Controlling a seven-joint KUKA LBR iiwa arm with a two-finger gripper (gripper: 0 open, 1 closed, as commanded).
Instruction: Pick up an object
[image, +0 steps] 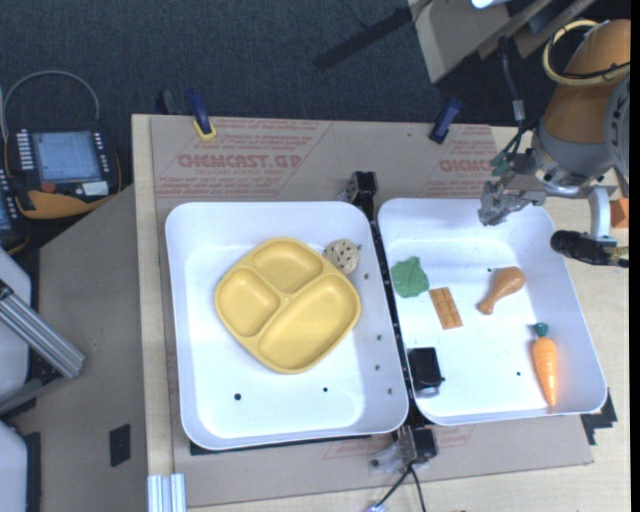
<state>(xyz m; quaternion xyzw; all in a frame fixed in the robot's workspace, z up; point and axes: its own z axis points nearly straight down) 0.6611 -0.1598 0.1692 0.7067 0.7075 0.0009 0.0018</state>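
Over the far left part of the right bin (575, 300): the gripper (497, 205), low above the white floor near the far wall, at the end of the grey arm (575, 130) reaching in from the right. Cannot tell how far the claw stands open, nor see anything in its hold.

Nearer in the same bin, all well apart from the gripper:
- drumstick (501, 289), roughly mid-bin, long axis slanted, thick end toward the far right, narrow bone end toward the near left.
- tan wafer (446, 307), just left of the drumstick, long axis steep, running from far left to near right.
- green leafy piece (408, 276), against the left wall, close to the wafer's far end, no clear long axis.
- carrot (546, 368), by the right wall, long axis almost straight far-to-near, green top at the far end, tip at the near end.
- small black block (425, 368) at the left wall, near side.

In the left bin (190, 300): yellow divided plate (288, 316) lying flat, with a cookie (342, 256) touching its far right rim.
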